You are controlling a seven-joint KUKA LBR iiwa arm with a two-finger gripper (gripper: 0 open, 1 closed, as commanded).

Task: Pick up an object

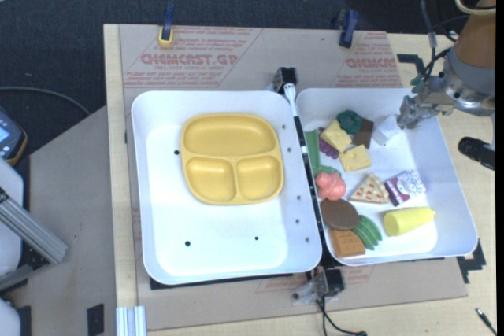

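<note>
At the lower right of the frame, in the right bin (pixel 461 193), a yellow cylinder (pixel 408 220) was seen beside a green pod (pixel 368 229), a tan cracker (pixel 349 243) and a brown disc (pixel 339 213). Just above these, a pizza slice (pixel 368 190), a purple wrapper (pixel 407 185) and a pink lump (pixel 331 184) were seen, with cheese blocks (pixel 346 148) farther up. In the left bin (pixel 153 193), a yellow divided tray (pixel 233 156) was seen. At the upper right, the gripper (pixel 411 112) was seen above the right bin's far edge, close by a small white item (pixel 383 130); whether the jaws were wide or narrow could not be told.
</note>
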